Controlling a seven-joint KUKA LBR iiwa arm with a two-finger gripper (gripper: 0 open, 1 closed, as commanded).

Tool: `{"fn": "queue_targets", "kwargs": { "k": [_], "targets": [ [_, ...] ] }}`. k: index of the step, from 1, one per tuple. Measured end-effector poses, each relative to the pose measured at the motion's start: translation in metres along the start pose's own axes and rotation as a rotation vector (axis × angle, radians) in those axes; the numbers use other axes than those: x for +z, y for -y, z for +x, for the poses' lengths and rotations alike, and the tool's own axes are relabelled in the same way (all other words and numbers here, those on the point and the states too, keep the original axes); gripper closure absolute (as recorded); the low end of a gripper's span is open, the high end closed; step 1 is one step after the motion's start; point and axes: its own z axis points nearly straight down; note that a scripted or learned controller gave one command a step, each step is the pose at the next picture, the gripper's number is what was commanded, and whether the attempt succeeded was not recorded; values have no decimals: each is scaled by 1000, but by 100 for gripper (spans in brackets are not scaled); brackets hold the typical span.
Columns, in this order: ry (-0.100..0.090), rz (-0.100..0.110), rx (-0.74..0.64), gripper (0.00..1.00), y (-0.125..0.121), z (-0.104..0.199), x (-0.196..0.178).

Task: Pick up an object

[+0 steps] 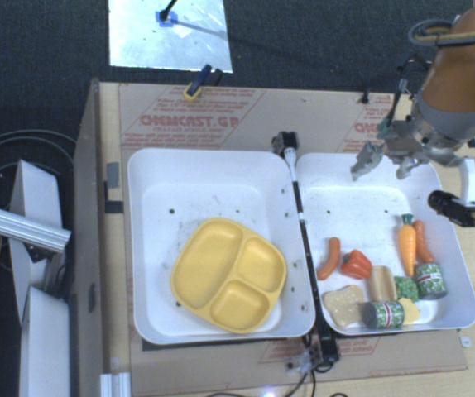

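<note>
**Jaws open above the right bin**

The gripper (384, 160) hovered at the upper right of the frame, jaws open and holding nothing — the toy food, with a carrot (407, 243), lay in the right bin (334, 190), lower right.

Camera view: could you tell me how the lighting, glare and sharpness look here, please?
Camera view: even overhead light; the metal sheet up top glares pale; soft shadows lie inside the left bin; the gripper looks slightly blurred; the toy food is small but legible.
</note>
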Motion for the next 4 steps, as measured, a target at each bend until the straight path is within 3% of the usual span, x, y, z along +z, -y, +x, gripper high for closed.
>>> {"fn": "queue_targets", "kwargs": {
  "k": [1,2,3,4],
  "targets": [
    [-1,2,2,0,61,22,46],
    [0,1,2,0,95,20,150],
    [-1,-2,1,100,94,20,139],
    [-1,-2,-1,100,54,73,51]
  ]
}}
